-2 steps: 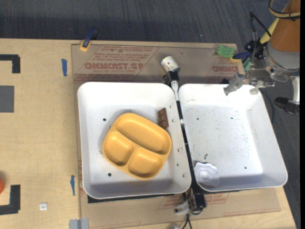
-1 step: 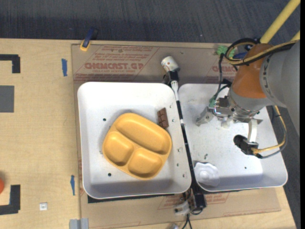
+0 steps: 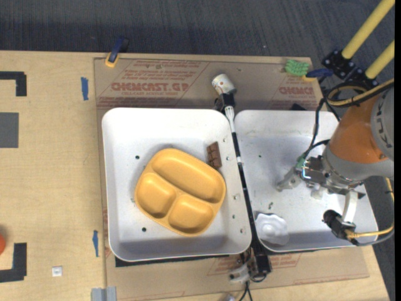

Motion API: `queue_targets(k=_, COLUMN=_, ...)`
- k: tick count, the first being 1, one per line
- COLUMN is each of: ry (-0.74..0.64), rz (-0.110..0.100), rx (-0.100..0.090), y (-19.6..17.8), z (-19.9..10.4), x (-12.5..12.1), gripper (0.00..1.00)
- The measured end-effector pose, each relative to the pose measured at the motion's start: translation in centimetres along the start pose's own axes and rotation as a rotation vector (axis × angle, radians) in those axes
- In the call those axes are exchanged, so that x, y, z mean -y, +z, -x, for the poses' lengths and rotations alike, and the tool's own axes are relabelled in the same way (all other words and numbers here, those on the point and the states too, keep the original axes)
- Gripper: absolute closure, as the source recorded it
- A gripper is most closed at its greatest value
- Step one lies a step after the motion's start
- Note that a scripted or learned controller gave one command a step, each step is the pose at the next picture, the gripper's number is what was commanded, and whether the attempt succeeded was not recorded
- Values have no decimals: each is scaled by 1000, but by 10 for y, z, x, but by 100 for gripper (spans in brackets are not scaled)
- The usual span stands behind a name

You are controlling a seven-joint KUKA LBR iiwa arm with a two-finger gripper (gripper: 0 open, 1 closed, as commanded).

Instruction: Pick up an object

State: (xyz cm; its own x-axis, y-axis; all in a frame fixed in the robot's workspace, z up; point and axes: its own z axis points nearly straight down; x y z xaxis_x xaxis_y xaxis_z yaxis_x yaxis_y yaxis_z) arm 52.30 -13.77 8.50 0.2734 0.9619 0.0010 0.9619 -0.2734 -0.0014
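Your gripper is hovering over the right bin – finger state not discernible (nothing visibly held). The white object is sitting just below-left; you should be centring over it before descending.

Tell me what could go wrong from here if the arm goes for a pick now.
1. The gripper sits over bare floor of the right bin; closing there likely grabs nothing.
2. The small clear object lies near that bin's front left corner, so the walls may block the fingers.
3. The yellow divided tray in the left bin looks broad and smooth, probably too wide to pinch except at its rim.
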Motion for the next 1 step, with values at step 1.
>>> queue_targets(k=1, ry=-340, rz=5, rx=2, y=0, z=20, x=-44, gripper=0)
